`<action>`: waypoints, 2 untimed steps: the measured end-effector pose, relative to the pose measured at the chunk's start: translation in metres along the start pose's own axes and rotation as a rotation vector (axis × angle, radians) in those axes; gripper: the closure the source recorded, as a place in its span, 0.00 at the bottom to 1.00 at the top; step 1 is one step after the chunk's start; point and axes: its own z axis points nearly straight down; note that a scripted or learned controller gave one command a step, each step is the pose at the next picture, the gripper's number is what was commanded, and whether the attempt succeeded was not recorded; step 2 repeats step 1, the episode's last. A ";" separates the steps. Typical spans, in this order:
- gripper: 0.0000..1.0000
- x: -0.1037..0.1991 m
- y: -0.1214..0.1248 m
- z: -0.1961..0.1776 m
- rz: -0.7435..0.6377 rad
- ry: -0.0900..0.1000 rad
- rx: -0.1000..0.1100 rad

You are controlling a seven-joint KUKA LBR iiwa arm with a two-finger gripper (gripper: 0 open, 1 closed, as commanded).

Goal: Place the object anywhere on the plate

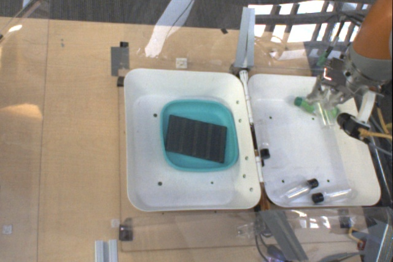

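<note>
**Q:** Plate position, for the record?

**A:** Teal plate (199,112) sits in the left bin (142,132), centre-left of the frame, with a dark ribbed rectangular slab (196,138) lying flat on it. Free rim shows all round the slab.

**Q:** And the object?

**A:** Best candidate — a clear tube with a green cap (310,106), in the upper part of the right bin (288,150), toward the upper right of the frame. Its long axis runs roughly left to right with a slight downward slant, green end pointing left, toward the divider. Two more clear tubes with black caps (310,189) lie near the lower edge of the same bin, well apart from it.

**Q:** Gripper?

**A:** Gripper (331,101) is at the clear end of the green-capped tube, arm coming in from the right edge. Fingers and tube are both pale and overlap, so the opening of the jaws cannot be told, nor whether the tube is actually between them.

**Q:** Relation the next move turns on?

**A:** Tube extends leftward from the jaws, and the plate lies farther left and a little lower, across the divider between bins. Judgement: if the grasp is real, the carry is a leftward sweep along the tube's own axis — the green end leads. A weak end-grip could let it tilt or slip out.
</note>
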 end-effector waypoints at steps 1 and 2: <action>0.00 0.000 0.000 0.000 0.000 0.000 0.000; 0.00 0.000 0.000 0.000 0.000 0.000 0.000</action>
